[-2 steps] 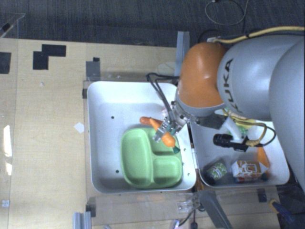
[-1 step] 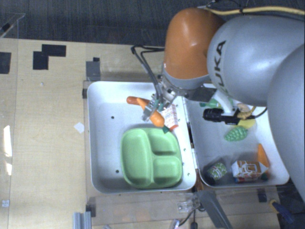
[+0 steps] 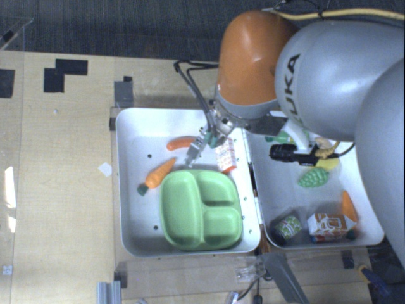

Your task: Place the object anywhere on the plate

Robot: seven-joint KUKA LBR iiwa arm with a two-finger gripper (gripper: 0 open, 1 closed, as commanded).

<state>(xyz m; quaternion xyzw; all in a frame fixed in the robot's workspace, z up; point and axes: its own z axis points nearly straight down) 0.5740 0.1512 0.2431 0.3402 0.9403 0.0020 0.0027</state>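
Observation:
A green plate [image 3: 190, 217] with three compartments lies in the left bin [image 3: 130, 189], toward its front right. My gripper [image 3: 197, 147] hangs just beyond the plate's far edge, pointing down and to the left. An orange sausage-like piece [image 3: 180, 143] lies right beside the fingers at the back of the bin. A toy carrot [image 3: 158, 173] with a dark green end lies left of the plate. A small red and white packet [image 3: 226, 156] sits to the gripper's right, by the bin's right wall.
The right bin [image 3: 373, 236] holds a green bumpy toy [image 3: 314, 178], a dark green can [image 3: 288, 227], a small juice carton [image 3: 329, 225], an orange piece [image 3: 348, 206] and a yellow item [image 3: 328, 163]. The large arm covers the back of that bin.

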